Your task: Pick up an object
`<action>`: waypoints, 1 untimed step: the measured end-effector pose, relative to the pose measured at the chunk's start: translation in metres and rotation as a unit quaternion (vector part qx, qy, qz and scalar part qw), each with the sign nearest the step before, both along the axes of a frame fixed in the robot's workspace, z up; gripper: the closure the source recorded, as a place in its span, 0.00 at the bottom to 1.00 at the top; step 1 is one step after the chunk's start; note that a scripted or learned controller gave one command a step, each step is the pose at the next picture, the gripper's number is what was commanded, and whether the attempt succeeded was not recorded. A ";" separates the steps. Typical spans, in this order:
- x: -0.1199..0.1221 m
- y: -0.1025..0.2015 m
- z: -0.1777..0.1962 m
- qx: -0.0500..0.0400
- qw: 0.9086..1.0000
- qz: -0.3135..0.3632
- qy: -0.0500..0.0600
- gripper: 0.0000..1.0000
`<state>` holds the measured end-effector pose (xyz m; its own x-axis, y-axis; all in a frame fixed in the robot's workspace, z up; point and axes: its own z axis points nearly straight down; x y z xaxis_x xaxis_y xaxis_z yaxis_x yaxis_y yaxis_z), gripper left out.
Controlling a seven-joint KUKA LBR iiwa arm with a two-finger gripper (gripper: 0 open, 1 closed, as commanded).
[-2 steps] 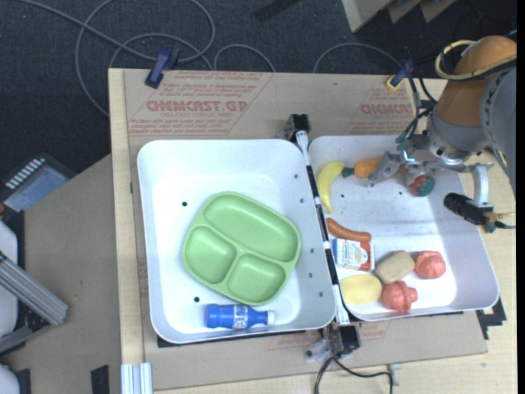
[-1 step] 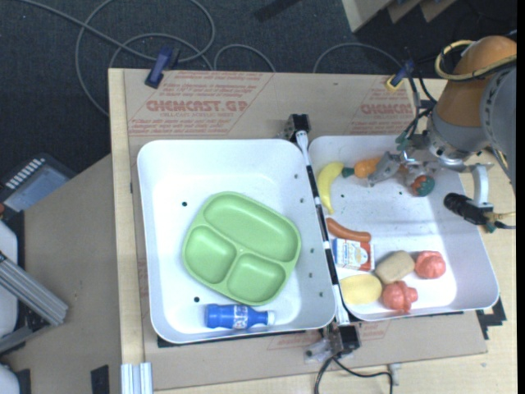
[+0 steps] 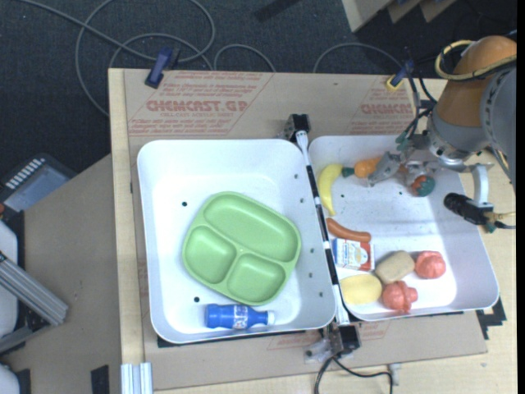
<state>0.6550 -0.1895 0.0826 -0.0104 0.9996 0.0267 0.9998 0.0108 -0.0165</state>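
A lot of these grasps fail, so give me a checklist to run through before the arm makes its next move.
1. Hand over the right bin: ok, near its far end.
2. Hand carrying anything: cannot tell; the wrist hides it.
3. Target nearby: ok; the small orange piece and the banana lie just to its left.
4. Banana free to lift: not ok; it rests against the divider.
5. Near-end cluster, the hot dog, the potato and red pieces: not ok; packed together.
6. Left bin: ok; the green tray and the blue bottle lie apart.
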 end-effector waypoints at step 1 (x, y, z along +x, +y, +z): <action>0.000 0.000 0.000 0.000 1.000 0.000 0.000 0.00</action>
